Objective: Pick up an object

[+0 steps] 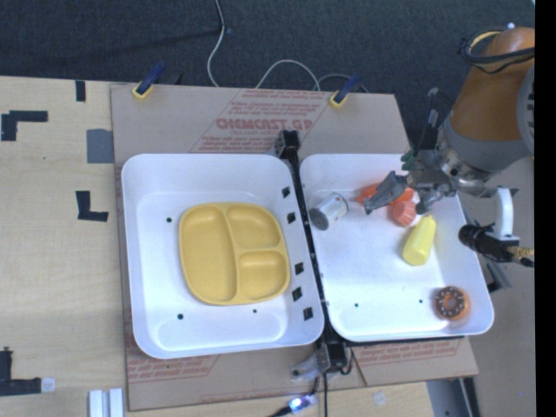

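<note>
Doughnut point(451, 302) nearest, in right bin point(382, 307) front corner. Farther back, yellow bottle point(418, 240); then orange toy point(398, 203) beneath gripper point(401, 196), fingers spread wide, nothing clearly between them. Silver can point(327, 209) by divider. Yellow tray point(233, 252) in left bin point(143, 259).

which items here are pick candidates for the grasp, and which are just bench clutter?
Pick candidates, right bin:
- orange object beneath the gripper
- yellow bottle-like piece
- small metal can
- chocolate donut in the near corner

Lying about:
- yellow divided plate in the left bin, far from the gripper
- two yellow-blue clamps on the cardboard
- white cable
</note>
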Available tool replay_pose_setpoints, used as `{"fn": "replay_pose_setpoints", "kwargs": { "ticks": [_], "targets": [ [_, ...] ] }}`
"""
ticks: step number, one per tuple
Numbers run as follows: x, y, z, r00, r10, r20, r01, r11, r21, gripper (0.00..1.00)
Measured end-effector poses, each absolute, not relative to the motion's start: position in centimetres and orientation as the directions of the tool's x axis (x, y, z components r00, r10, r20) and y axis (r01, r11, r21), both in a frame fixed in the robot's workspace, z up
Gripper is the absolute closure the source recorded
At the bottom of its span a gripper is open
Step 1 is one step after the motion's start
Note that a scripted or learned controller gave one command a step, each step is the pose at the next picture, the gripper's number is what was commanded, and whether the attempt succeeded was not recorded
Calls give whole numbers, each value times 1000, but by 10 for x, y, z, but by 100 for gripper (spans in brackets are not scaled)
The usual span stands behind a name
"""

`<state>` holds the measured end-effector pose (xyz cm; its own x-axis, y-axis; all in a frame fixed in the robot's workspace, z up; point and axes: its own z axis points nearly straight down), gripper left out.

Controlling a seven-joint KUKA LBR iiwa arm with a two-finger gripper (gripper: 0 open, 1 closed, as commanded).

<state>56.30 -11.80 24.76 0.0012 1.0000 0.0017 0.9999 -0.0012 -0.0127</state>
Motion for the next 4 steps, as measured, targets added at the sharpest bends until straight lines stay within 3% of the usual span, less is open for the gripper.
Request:
{"fn": "replay_pose_setpoints", "kwargs": {
  "ticks": [1, 2, 4],
  "targets": [
    [565, -118, 253, -2, 1000, 0, 1000, 2, -2, 0],
    [556, -117, 193, -1, 1000, 1, 1000, 1, -8, 0],
    [563, -112, 82, -2, 1000, -2, 1000, 2, -1, 0]
  ]
}}
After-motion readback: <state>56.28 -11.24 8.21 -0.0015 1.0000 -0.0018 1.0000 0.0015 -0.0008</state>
